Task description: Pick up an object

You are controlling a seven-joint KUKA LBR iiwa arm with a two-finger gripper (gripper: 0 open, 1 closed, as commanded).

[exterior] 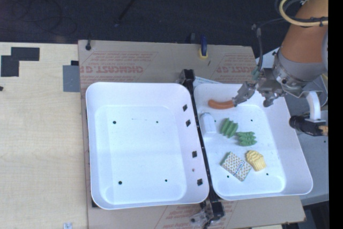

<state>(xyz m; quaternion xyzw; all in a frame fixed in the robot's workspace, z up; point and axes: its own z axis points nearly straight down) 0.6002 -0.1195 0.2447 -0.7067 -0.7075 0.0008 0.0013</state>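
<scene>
So the pincer (244, 95) hangs over the right bin's (292, 161) far edge, fingers spread a bit with nothing between them, and the sausage (221, 104) lies just left of it by the far-left corner, long axis running left-right.

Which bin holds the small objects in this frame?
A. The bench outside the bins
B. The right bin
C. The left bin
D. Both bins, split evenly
B: the orange sausage, green pieces, yellow piece and patterned packet all lie inside the right bin, below the gripper at its far edge.
</scene>
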